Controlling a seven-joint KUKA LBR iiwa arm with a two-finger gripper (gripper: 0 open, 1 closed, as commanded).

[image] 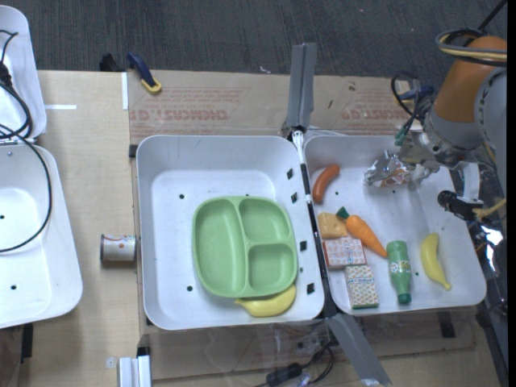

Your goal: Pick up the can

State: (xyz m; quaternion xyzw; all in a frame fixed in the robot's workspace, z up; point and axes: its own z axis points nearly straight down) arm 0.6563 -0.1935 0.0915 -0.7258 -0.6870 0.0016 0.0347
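Tabletop (89,135) with two white bins; can (118,248) lying left of both; claw (393,170) over right bin (459,289), grip state indiscernible.

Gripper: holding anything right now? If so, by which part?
Cannot tell. The gripper sits low in the right bin, and its tip is a silvery blur. The can lies on the bench outside the bins.

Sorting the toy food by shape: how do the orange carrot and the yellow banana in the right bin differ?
The orange carrot is a tapered cone with a green top; the yellow banana is a curved crescent. The carrot lies diagonally mid-bin, touching the tan food piece; the banana lies alone, nearly upright in the view, by the right wall. Both lie flat in the right white bin.
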